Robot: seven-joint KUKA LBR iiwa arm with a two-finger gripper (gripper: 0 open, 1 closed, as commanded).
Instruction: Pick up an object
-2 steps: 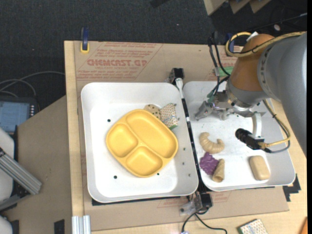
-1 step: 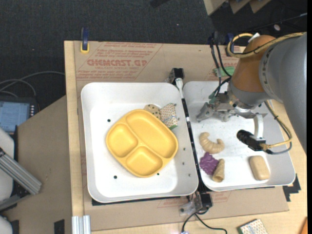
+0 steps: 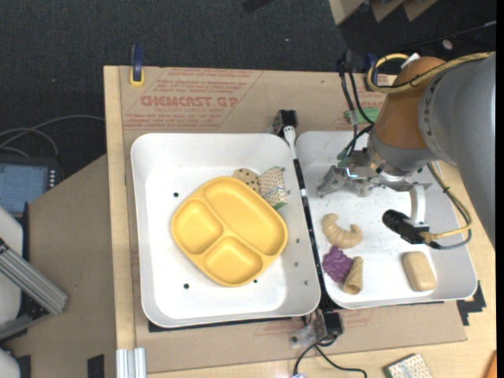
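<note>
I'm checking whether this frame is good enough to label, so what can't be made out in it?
- Gripper, camera view: too small and dim to judge its state.
- Items behind the yellow tray: its rim hides their lower parts.
- Far corner of the right bin: covered by the arm.
- Purple object: too small to identify.

We take this for a robotics lab: a cardboard-topped bench [image 3: 197, 101], loose cables [image 3: 47, 128], a robot arm [image 3: 441, 109].
</note>
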